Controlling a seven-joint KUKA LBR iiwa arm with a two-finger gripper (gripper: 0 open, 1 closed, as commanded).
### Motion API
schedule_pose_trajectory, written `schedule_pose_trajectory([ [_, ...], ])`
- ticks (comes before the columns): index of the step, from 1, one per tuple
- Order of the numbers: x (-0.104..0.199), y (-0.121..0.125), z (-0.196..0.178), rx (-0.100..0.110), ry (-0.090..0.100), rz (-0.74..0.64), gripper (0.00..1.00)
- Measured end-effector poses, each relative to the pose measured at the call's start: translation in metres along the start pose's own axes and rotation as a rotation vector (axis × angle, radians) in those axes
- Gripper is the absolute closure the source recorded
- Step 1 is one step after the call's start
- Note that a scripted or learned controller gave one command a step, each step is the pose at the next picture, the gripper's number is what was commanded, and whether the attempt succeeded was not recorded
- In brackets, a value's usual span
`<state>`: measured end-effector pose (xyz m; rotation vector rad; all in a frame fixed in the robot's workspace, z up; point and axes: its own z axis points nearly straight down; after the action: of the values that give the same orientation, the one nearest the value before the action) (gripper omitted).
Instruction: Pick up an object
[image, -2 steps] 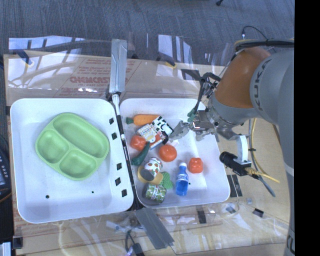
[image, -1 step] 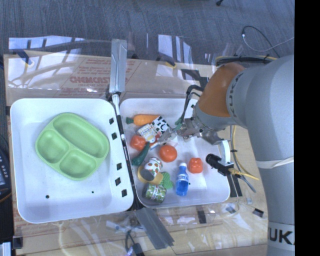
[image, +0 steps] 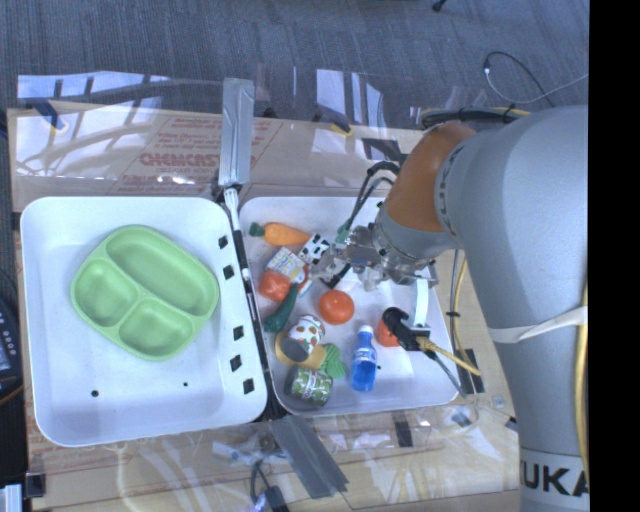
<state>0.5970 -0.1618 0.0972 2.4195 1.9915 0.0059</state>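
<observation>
Objects such as a tomato (image: 337, 306) were crowded in the right bin (image: 440, 392) below the gripper (image: 352, 262), whose state could not be told, so 1 isolated item should be chosen.

We saw grey carpet (image: 200, 35) beyond the bench. A cardboard sheet (image: 150, 150) with red print lay along the bench's back under clear plastic, which caught bright glare. Grey tape (image: 236, 130) ran down between the bins.
</observation>
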Motion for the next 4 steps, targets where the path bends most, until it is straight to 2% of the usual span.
schedule_pose_trajectory([
  [1, 0.001, -0.002, -0.007, 0.008, 0.001, -0.004, 1.00],
  [2, 0.002, 0.025, 0.007, 0.098, -0.002, 0.225, 1.00],
  [3, -0.019, 0.011, 0.001, 0.023, -0.001, 0.434, 1.00],
  [4, -0.018, 0.013, 0.001, 0.018, 0.001, 0.433, 0.00],
])
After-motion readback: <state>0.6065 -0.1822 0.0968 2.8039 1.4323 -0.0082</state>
